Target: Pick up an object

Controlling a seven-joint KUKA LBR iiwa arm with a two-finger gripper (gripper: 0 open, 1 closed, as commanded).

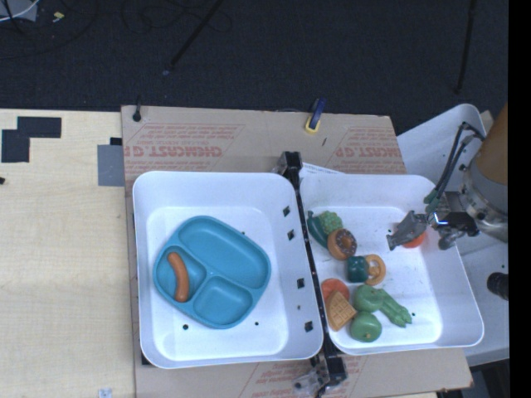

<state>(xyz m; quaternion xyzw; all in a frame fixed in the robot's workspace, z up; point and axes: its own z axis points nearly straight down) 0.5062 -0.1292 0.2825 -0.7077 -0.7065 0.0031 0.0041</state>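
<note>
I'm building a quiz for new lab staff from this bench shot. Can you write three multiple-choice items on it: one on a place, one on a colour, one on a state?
1. Where does the orange sausage lie?
A. In the blue divided plate in the left bin
B. In the right bin among the toys
C. On the cardboard behind the bins

2. What colour is the small cube in the right bin?
A. Yellow
B. Teal
C. White

3. How does the gripper stand?
A. Over the left bin's plate
B. Low at the right bin's right side, apart from the toy cluster
C. Raised high above the cardboard

Answers:
1 A: the sausage sits in the plate's left compartment.
2 B: the cube beside the pretzel is teal.
3 B: the gripper is at the bin's right side, with bare floor between it and the pretzel.
</note>
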